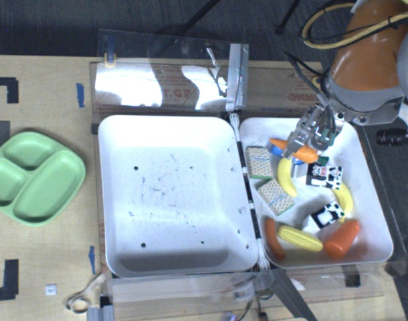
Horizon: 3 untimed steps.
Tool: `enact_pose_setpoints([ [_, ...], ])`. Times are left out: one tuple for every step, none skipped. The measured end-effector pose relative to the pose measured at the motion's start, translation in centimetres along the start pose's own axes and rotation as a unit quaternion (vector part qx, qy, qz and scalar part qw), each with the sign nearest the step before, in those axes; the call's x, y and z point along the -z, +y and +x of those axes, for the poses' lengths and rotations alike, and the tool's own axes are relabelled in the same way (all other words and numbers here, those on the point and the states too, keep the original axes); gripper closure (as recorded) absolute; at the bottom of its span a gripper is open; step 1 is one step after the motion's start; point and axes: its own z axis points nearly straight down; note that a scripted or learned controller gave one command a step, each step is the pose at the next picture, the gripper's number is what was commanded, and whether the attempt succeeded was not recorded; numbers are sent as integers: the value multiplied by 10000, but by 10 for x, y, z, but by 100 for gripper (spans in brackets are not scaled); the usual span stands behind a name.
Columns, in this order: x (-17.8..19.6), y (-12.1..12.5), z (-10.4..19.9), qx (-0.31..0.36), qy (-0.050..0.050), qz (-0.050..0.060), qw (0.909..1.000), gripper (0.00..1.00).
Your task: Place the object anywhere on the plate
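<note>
Camera view: bench seen from above at a slant, 2 white bins side by side, arm entering from the right.
Left bin: bare white floor with faint scuffs and a few dark dots; no items on it.
Right bin: crowded; holds every loose item listed below.
Plate: green, 3 compartments, on the bench well left of both bins; nothing on it.
Arm: grey with an orange band, wrist over the back of the right bin.
Gripper: low among the items at the back of the right bin; fingers hidden in the clutter, so spread or pinching cannot be told.
Bananas: 1 just below the gripper, 1 at the right side.
Corn: yellow, at the front, resting against a red sausage.
Red vegetable: front right corner.
Carrot: orange, touching the gripper; likely the task's thing, not yet lifted.
Packets: 2 patterned; 2 black-and-white.
Risk 1: items lie touching, so a closing grip could pinch a neighbour or slip off the rounded carrot.
Risk 2: the plate is far off, across the whole left bin; a weak hold could drop there.
</note>
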Motion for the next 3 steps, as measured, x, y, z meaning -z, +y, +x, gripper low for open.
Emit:
enact_pose_setpoints([
  [-37, -38, -13, 95, 5, 0, 10000, 100],
  [-56, -43, 52, 837, 16, -2, 9965, 100],
  [-56, -63, 87, 904, 15, 0, 9959, 100],
])
